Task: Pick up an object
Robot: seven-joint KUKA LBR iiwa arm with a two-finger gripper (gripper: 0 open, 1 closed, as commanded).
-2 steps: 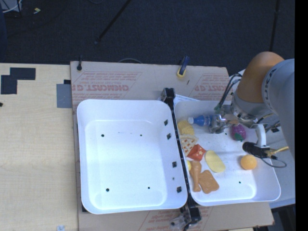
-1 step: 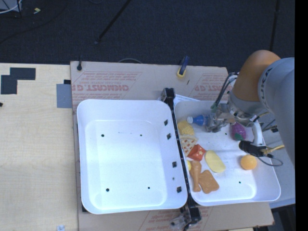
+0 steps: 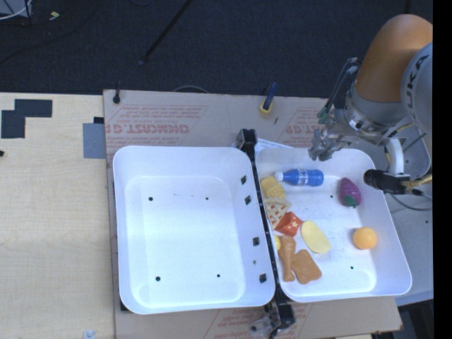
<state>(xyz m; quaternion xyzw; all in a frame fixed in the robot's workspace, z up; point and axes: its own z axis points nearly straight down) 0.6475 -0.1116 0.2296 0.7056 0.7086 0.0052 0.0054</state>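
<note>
The right bin (image 3: 392,260) holds a blue bottle with a white cap (image 3: 300,178) lying on its side near the back. A purple eggplant-like toy (image 3: 349,191) sits to the right, with an orange ball (image 3: 364,238) in front of it. Along the bin's left side lie a yellow corn piece (image 3: 271,187), a waffle-like cracker (image 3: 276,208), a red piece (image 3: 289,224), a pale yellow oval (image 3: 315,236), an orange carrot (image 3: 287,256) and a tan piece (image 3: 306,266). My gripper (image 3: 323,149) hangs above the bin's back edge, just behind and right of the bottle, with nothing visibly held.
The left bin (image 3: 134,189) sits beside the right one, split by a black hinge strip (image 3: 256,210). Both rest on a cardboard sheet (image 3: 169,122). A blue-yellow clip (image 3: 268,99) lies at the cardboard's back edge. The arm's orange band (image 3: 395,55) rises at the right.
</note>
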